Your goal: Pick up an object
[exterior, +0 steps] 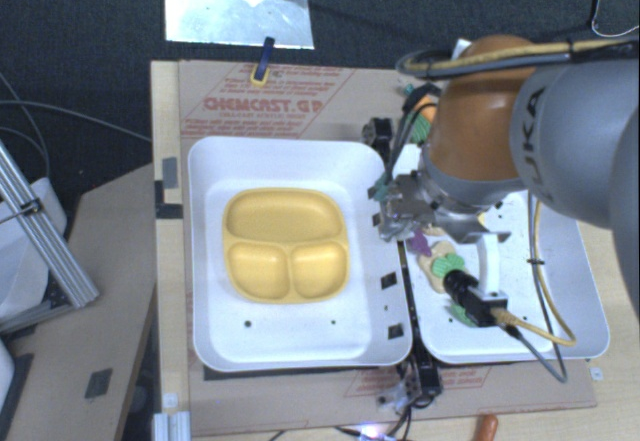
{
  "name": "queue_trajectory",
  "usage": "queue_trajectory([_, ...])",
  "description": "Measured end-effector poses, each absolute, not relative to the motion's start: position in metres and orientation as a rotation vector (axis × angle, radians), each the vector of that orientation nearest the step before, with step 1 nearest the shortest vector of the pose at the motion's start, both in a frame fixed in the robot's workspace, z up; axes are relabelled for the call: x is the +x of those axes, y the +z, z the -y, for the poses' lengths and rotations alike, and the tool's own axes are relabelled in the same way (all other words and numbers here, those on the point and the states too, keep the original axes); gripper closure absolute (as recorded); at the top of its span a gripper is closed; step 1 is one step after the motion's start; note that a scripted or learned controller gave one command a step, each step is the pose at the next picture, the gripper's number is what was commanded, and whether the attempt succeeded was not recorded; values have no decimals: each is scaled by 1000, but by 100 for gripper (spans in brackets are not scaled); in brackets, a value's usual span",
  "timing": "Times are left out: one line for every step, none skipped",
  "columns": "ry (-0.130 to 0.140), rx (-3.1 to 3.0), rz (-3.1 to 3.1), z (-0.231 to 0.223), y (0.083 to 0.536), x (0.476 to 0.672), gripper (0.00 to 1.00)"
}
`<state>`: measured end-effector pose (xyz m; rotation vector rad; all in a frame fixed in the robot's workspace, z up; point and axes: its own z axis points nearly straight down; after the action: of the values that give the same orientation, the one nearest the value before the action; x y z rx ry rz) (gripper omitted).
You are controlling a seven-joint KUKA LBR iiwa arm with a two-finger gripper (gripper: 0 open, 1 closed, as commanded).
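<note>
Overhead, arm (520, 129) reaching from right, wrist bent over right bin (570, 329)

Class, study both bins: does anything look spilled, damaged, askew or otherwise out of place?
Nothing stands out. The yellow divided tray lies flat and level in the left bin. In the right bin, small items sit bunched near the dividing edge, below the arm, with no spill or damage visible.

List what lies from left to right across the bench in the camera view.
Shallow white left bin → yellow three-compartment plastic tray → small cluster of purple, cream and green objects → white right bin.
</note>
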<state>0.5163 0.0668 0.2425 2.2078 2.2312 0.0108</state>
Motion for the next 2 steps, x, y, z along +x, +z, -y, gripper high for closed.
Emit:
queue_trajectory([2,2218,-2224,-63,239,515,0])
queue_trajectory([6,2213,-2227,-63,250,516,100])
